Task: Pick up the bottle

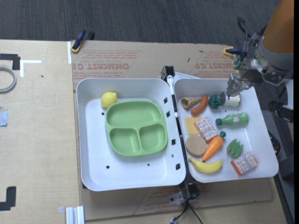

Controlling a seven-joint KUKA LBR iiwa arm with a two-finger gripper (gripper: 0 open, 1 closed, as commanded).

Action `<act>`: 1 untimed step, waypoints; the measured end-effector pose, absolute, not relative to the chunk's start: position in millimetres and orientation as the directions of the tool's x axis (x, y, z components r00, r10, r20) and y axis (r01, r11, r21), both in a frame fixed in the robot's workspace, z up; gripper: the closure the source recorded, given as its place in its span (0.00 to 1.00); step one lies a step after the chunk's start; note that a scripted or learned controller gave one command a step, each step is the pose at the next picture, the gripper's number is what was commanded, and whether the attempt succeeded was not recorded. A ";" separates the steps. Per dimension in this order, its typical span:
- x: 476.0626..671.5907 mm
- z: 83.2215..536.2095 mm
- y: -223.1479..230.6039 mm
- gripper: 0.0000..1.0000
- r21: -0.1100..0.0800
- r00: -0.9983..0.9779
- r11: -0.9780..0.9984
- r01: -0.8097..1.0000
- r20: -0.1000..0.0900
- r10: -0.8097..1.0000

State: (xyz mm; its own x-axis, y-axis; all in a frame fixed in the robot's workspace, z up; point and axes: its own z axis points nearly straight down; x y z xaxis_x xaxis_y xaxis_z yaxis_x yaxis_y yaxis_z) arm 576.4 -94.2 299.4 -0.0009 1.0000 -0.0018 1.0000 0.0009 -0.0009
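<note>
The bottle (232, 120) is light green with a dark cap and lies on its side in the right bin (261, 143), cap pointing left. My gripper (233, 90) hangs over the back of that bin, a short way behind the bottle and apart from it. Directly under the gripper lies a small white piece (233, 100) beside a dark green round item (215, 101). Nothing from the bin is seen lifted.
The right bin also holds a sausage (200, 105), cone (188, 101), cheese slice (190, 124), wrapped snack (206, 128), cookie (195, 145), carrot (213, 146), banana (206, 165), green leaf (234, 148) and red packet (244, 163). The left bin (88, 139) holds a green divided tray (136, 127) and a lemon (108, 98).
</note>
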 end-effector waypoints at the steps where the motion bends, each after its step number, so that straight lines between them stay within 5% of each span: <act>1: 477.2 229.0 -72.2 1.00 -0.002 0.027 -0.027 1.000 0.000 1.000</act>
